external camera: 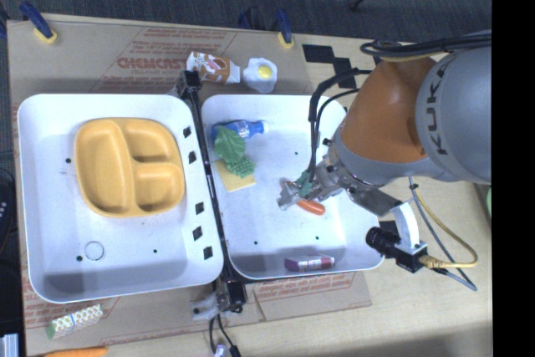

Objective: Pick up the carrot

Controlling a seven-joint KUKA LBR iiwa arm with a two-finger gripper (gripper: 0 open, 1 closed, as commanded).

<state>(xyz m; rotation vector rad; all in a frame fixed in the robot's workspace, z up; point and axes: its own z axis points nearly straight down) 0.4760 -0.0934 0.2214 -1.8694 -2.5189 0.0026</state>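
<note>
Bench with two white bins [251,263]: gripper [299,195], in the right bin, touches the carrot [312,208] lying on the floor, finger state unclear; grasp step in hand, next a firm closure and lift.

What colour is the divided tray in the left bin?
Yellow-orange divided plastic tray, clearest in the camera view.

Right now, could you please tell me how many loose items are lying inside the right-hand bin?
5: a blue item and green item upper left, a yellow sponge beneath them, the carrot mid-bin by the pincer, a pink tube at the near wall. The arm may hide more.
</note>
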